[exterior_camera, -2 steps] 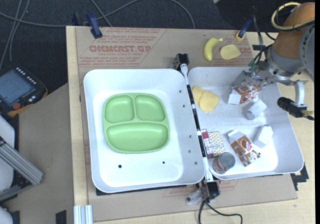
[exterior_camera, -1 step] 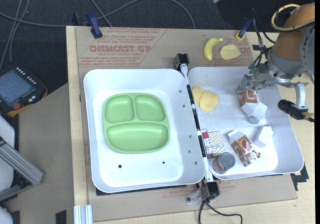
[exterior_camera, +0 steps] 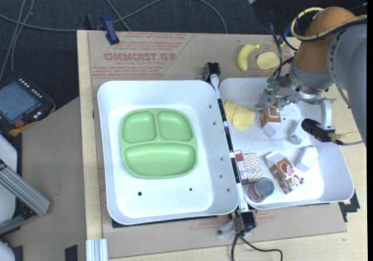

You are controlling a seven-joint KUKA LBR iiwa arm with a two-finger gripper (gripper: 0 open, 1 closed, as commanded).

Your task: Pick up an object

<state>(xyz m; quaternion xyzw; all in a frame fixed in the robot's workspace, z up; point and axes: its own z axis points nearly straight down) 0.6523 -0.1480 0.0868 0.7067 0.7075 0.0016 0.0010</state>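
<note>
2 white bins sit on the desk; the claw (exterior_camera: pixel 273 104) hangs low over the right bin (exterior_camera: pixel 332 187), just above a small brown-and-white carton (exterior_camera: pixel 271 117). Finger state: cannot tell. Recommend centring over the carton, clear of the yellow piece (exterior_camera: pixel 240 115), before closing.

The arm (exterior_camera: pixel 344 38) comes in from the right edge, a thick grey link bent steeply downward, its orange band (exterior_camera: pixel 323 35) curving over the top just above the wrist. Below the band the grey wrist narrows to the end effector (exterior_camera: pixel 273 102), which points down and a little leftward. Dark cables loop around the wrist beside the band.
</note>
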